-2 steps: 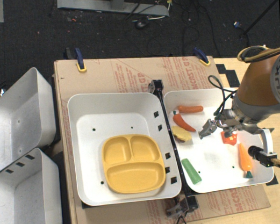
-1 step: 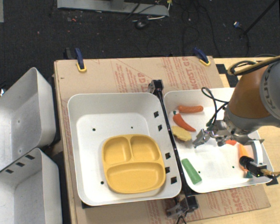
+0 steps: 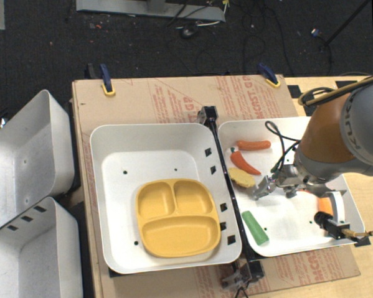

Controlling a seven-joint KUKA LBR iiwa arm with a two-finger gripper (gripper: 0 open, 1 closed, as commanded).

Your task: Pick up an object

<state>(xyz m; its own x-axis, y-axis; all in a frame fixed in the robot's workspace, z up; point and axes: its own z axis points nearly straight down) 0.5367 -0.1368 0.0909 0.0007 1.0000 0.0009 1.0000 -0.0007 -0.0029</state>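
Fingers hover beside yellow food piece in right bin.

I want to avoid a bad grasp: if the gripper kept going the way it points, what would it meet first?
Probably the pale yellow item, just beyond the gripper, which points left; depth is unclear.

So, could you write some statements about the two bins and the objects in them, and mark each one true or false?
1. The yellow divided plate lies in the left bin. True.
2. The green stick lies in the left bin. False: it lies in the right bin.
3. The orange sausage lies near the right bin's far edge. True.
4. The arm's jaws are above the yellow plate. False: they are over the right bin, beside the pale yellow piece.
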